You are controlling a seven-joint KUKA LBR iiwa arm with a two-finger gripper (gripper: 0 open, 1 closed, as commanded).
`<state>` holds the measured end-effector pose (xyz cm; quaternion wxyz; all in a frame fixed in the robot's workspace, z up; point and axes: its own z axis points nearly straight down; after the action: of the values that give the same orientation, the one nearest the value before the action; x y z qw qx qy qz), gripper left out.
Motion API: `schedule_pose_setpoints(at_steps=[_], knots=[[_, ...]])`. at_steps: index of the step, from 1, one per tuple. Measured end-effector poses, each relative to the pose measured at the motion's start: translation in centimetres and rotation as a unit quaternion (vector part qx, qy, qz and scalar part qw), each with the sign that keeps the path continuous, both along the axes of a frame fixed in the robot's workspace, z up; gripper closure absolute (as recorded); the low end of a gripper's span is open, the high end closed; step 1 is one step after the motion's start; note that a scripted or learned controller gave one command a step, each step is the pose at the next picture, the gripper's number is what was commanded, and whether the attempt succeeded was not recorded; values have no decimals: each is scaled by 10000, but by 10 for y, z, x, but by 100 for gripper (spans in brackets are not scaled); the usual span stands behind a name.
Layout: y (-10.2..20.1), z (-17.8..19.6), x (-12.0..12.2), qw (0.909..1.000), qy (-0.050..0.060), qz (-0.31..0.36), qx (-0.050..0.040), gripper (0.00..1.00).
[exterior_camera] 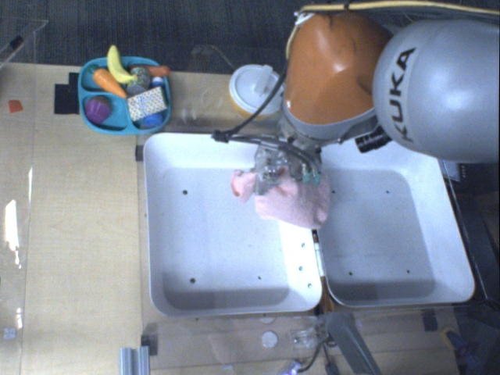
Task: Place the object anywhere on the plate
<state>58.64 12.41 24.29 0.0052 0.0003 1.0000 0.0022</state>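
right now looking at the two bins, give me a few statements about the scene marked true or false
1. A pink cloth lies at the right side of the left bin. True.
2. The blue tray sits inside the right bin. False: it sits on the bench, beyond the left bin's far left corner.
3. The hand is above the pink cloth. True.
4. A banana lies in the blue tray. True.
5. The arm hangs over the blue tray. False: it reaches over the divide between the bins.
6. The yellow-rimmed cup stands in the left bin. False: it stands beyond it.

Grey rounded arm (437,84) (black KUKA lettering), glossy orange band (332,65), thin black cable (258,108)
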Motion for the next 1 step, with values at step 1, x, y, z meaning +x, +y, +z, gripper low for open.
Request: schedule_pose_setpoints(at_steps=[1], knots=[[47, -8, -19, 10000, 9, 20, 0, 100]])
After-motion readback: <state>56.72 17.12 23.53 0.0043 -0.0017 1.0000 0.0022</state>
